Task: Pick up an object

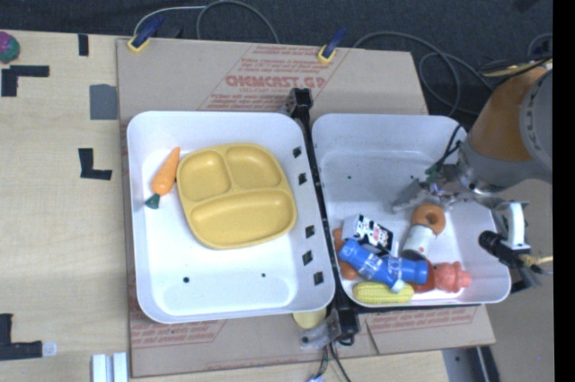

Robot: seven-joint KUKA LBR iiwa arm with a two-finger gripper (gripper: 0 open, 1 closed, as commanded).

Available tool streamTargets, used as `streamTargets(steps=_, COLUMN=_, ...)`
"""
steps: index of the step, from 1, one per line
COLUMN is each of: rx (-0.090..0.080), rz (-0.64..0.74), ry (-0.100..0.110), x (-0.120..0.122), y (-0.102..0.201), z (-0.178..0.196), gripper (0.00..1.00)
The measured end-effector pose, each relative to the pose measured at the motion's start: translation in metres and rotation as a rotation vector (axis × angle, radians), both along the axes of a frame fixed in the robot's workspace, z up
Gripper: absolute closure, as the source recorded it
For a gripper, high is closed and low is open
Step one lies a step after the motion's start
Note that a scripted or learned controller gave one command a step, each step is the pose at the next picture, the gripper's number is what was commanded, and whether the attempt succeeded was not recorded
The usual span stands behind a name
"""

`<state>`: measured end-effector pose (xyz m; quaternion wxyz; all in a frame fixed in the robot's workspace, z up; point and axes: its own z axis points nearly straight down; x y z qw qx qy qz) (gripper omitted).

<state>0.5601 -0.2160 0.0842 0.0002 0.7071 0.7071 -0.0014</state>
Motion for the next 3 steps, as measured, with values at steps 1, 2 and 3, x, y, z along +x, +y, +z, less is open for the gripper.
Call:
streamTargets(steps=1, rx=-0.002, rz=0.002, ry=-0.011, x=-0.025, y=-0.008, z=0.004, gripper=0.00)
streamTargets(steps=2, rx=-0.005, rz=0.001, ry=-0.012, x=-0.024, y=-0.009, z=0.014, gripper=1.00)
streamTargets(steps=3, rx=0.007, rz=0.013, ry=-0.001, x=-0.023, y=0.128, z=0.014, gripper=1.00)
